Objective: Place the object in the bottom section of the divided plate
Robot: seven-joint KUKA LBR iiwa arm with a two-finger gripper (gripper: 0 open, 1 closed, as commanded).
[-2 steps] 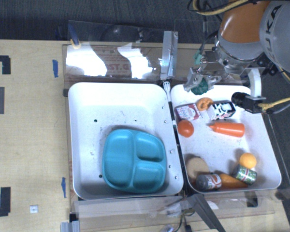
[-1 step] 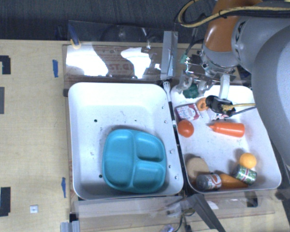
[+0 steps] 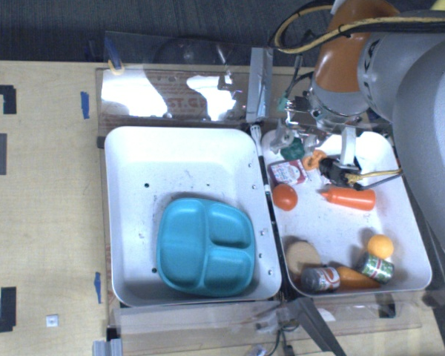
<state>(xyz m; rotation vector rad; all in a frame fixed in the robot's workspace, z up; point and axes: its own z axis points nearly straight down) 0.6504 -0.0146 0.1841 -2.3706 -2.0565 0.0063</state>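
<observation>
Arm (image 3: pixel 400 73), grey with orange band, comes in from 3 o'clock and fills the upper right, wrist hanging over the far end of the right bin (image 3: pixel 411 228). Worktop (image 3: pixel 37 221) is pale wood, two white bins side by side on it. Left bin (image 3: pixel 133 162) carries the blue divided plate (image 3: pixel 205 247), sitting toward 6 o'clock of that bin, all sections bare. Right bin holds the clutter: orange carrot-like piece (image 3: pixel 348 197) near centre, red-and-white packet (image 3: pixel 287 173) at 10 o'clock, red-orange ball (image 3: pixel 285 196) just beside the packet, a brownish round item (image 3: pixel 302 254), a dark can (image 3: pixel 319 279) and a green can (image 3: pixel 376 268) along 6 o'clock, a small orange ball (image 3: pixel 380 245) just above the green can. Gripper (image 3: pixel 300 141) hovers at 11 o'clock of the right bin, above a small teal thing (image 3: pixel 292 152); state of the jaws cannot tell, blocked by wrist hardware. Which object is the target is unclear; judging by position, something in that 11 o'clock cluster. Step in hand: looks like the pick, nothing on the plate yet. Next move calls for a secure grasp, lift clear of the bin wall, travel toward 9 o'clock, lower over the plate's bottom section.
</observation>
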